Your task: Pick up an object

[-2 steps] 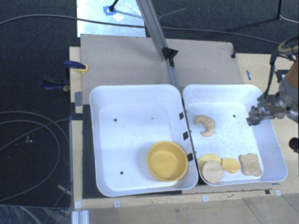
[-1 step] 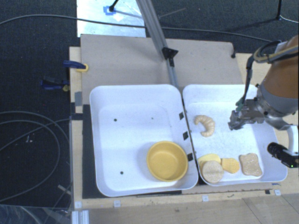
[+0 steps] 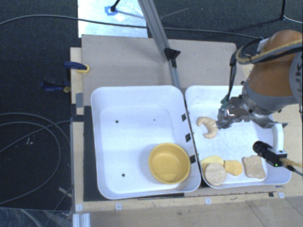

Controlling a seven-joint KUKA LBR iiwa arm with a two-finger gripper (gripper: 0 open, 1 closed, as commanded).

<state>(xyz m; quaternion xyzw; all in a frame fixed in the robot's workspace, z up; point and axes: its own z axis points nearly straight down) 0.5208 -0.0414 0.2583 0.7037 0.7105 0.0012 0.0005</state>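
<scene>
Right bin (image 3: pixel 199 94) holds a croissant (image 3: pixel 208 126) near its left wall, gripper (image 3: pixel 224 123) low just right of it, perhaps touching; whether the fingers are released or clenched, cannot tell. Risk: a closing off-centre nudges the curved pastry against the wall. Arm hides the bin's far right; the near slices blur together

Pale curved croissant (image 3: pixel 208 126) — lying flat in the right bin (image 3: pixel 203 96), upper left.

Yellow bowl (image 3: pixel 169 162) in white bin (image 3: pixel 109 108)
</scene>
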